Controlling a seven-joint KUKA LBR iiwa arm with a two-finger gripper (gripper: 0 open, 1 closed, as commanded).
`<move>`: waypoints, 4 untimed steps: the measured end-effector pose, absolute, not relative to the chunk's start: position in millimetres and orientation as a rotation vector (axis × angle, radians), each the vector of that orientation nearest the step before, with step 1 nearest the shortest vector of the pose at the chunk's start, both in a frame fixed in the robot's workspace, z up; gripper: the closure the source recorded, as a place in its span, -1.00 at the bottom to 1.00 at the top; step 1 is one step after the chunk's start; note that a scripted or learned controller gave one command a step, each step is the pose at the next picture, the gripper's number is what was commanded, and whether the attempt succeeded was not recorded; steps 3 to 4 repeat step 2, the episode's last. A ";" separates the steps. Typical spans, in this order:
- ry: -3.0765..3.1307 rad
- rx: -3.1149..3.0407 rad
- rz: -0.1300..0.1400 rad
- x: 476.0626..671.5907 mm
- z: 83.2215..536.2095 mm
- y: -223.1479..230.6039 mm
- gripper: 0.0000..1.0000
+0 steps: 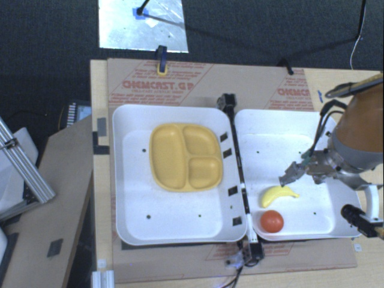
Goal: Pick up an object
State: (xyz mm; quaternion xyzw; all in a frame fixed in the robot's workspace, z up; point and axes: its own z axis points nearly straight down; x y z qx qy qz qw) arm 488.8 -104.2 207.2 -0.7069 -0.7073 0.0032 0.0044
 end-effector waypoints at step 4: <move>-2.221 -2.218 0.002 490.4 170.2 -106.5 -1.00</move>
